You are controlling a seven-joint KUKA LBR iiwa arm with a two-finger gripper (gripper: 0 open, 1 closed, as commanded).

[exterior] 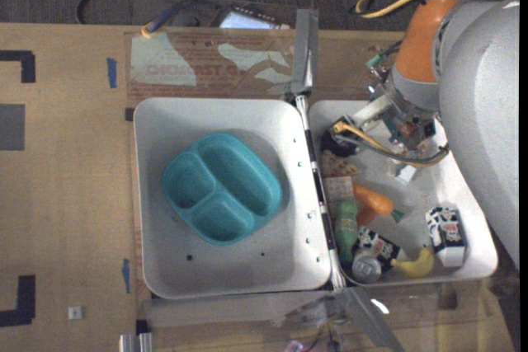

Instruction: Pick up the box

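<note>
The left bin [148, 177] lay well to the left of the carrot [375, 200] and held a teal divided plate [221, 187], which sat flat near the bin's middle, far from the carrot and apart from everything else. The carrot itself lay in the right bin [483, 260], tilted, with its thick end to the left. A flat patterned pack [338, 190] sat just left of the carrot, against the bin wall nearest the plate. A green bottle [346, 225] lay just below and left of the carrot, running along that same wall, and a can [365, 268] stood further below the carrot, at the bottle's lower end. A small black-and-white carton [378, 244] lay directly below the carrot, near the can. A banana [415, 263] lay below and to the right of the carrot, by the bin's lower rim. The gripper [403, 143] hung above and slightly right of the carrot, over the upper part of the right bin, and whether it was apart or together could not be told. The box [446, 237], white with black cow patches, stood to the lower right of the carrot, just beside the banana and well apart from the gripper.
</note>
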